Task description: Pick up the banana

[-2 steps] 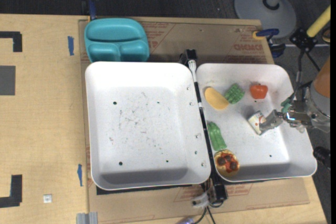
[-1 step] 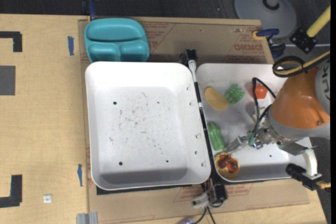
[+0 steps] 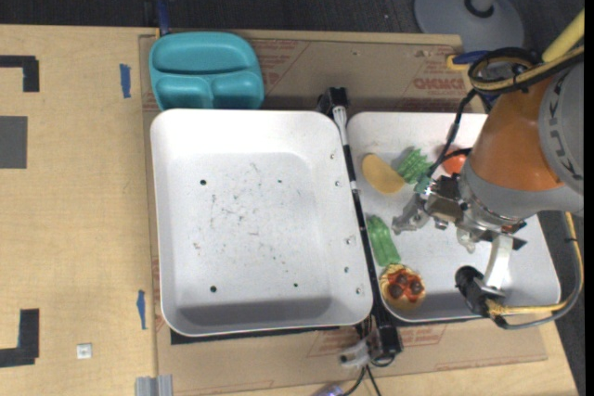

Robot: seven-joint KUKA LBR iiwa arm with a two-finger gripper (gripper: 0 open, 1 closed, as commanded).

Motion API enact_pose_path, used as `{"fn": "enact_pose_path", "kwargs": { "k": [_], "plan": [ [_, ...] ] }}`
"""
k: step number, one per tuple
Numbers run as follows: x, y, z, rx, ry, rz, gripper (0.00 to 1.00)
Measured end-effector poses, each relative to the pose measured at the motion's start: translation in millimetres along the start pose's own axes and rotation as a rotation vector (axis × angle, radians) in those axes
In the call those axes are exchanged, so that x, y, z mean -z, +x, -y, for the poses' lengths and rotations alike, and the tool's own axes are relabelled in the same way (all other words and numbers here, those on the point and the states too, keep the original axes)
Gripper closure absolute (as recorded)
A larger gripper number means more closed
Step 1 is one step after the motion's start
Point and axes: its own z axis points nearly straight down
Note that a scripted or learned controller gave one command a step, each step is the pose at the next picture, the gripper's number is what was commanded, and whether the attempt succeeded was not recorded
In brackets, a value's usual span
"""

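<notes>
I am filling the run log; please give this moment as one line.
target: pale yellow curved banana, right white bin | gripper: above bin, beside banana | banana: lying free, not lifted | left white bin: untouched

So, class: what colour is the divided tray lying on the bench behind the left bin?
Teal, seen in the camera view: the divided tray.

We see the arm (image 3: 529,144) entering from the right, its orange band uppermost and the grey wrist below it, pitched down and toward the left. The gripper (image 3: 413,216) sits at the arm's left end, low. We cannot resolve the gap at its tip from this overhead slant.
</notes>
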Motion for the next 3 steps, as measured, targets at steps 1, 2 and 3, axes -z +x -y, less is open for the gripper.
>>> {"fn": "enact_pose_path", "kwargs": {
  "k": [1,2,3],
  "plan": [
    [-0.4,68.1,19.1,-0.412,0.002,0.001,0.00],
    [3.5,121.7,45.7,-0.022,0.004,0.001,0.00],
    [-65.4,170.0,62.3,0.091,0.004,-0.015,0.00]
  ]
}}
